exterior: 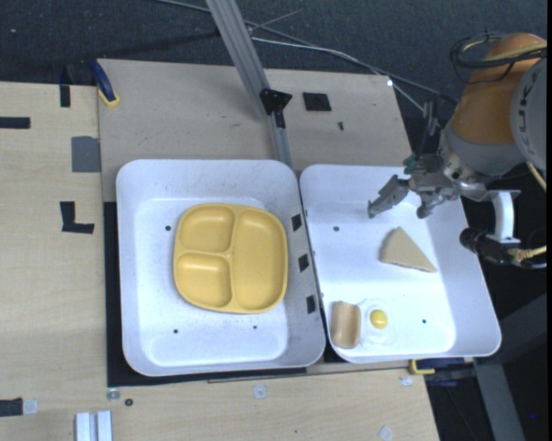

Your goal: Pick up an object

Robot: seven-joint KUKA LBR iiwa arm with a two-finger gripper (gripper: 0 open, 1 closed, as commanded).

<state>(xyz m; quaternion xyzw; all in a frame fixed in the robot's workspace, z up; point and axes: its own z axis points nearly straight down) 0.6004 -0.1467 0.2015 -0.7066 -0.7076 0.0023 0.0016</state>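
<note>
My gripper hangs over the upper part of the right bin, its two fingers spread open with nothing between them. Just below it lies a tan wedge-shaped piece, apart from the fingertips. Near the bin's front edge rest a small tan bread-like block and a white fried egg with a yellow yolk, side by side. A yellow divided plate sits in the middle of the left bin.
A slanted metal pole runs from the top down to the gap between the bins. Cables trail across the dark floor behind the bench. The arm's grey body with its orange band fills the upper right.
</note>
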